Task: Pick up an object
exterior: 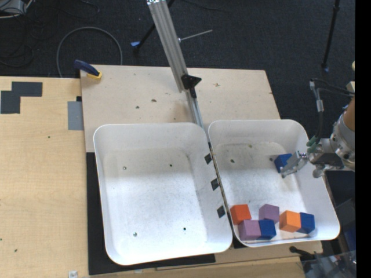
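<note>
My gripper (pixel 287 167) reaches in from the right over the upper part of the right bin (pixel 255 129). It is shut on a small blue block (pixel 282 161), with one grey finger (pixel 293 167) lying across the block's right side. Along the bin's front wall lie several more blocks: an orange one (pixel 240 213), two purple ones (pixel 269 212) (pixel 250 229), a blue one (pixel 267 229), another orange one (pixel 290 220) and a blue one (pixel 306 222).
The left bin (pixel 101 155) stands beside the right one, with black clips (pixel 213 183) on the shared wall. A slanted aluminium bar (pixel 171 45) rises behind the bins. A blue-and-yellow clamp (pixel 88 69) lies at the bench's far left corner.
</note>
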`<control>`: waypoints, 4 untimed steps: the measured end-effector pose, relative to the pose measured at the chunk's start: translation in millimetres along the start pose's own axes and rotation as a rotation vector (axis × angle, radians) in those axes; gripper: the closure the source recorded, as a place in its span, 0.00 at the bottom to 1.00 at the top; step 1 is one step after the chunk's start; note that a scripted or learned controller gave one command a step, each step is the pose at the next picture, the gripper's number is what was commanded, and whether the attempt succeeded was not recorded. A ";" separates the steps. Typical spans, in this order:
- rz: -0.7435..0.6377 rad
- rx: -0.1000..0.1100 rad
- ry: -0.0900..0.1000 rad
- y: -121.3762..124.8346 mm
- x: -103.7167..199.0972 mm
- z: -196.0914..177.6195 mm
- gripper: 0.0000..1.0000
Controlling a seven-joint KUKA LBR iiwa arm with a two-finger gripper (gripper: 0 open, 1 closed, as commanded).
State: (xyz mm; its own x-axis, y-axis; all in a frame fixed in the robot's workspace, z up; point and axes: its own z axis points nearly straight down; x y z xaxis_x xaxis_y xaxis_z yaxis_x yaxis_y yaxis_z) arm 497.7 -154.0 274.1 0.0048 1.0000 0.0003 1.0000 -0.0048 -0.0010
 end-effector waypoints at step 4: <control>-0.003 0.006 0.000 23.0 32.5 -70.8 0.00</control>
State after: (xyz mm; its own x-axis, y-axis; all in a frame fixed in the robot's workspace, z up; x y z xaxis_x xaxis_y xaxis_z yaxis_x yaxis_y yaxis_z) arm 520.9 -121.7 344.9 0.0022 1.0000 0.0001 1.0000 -0.0022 -0.0065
